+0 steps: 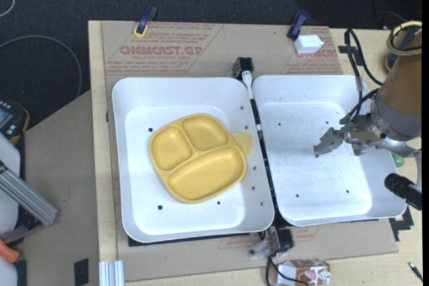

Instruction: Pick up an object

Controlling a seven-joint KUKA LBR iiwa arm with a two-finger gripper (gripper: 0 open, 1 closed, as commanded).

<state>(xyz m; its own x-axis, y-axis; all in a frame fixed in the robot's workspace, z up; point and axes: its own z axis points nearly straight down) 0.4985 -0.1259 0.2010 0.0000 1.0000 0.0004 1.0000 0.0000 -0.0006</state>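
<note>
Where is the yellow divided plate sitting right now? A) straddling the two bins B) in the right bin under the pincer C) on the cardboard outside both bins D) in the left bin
D: the yellow divided plate lies flat inside the left bin, while the pincer is over the right bin.

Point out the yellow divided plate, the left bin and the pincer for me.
Yellow divided plate [196,157], camera view, on its central ridge.
Left bin [127,144], camera view, on its left wall.
Pincer [327,144], camera view, between its fingertips.
</note>
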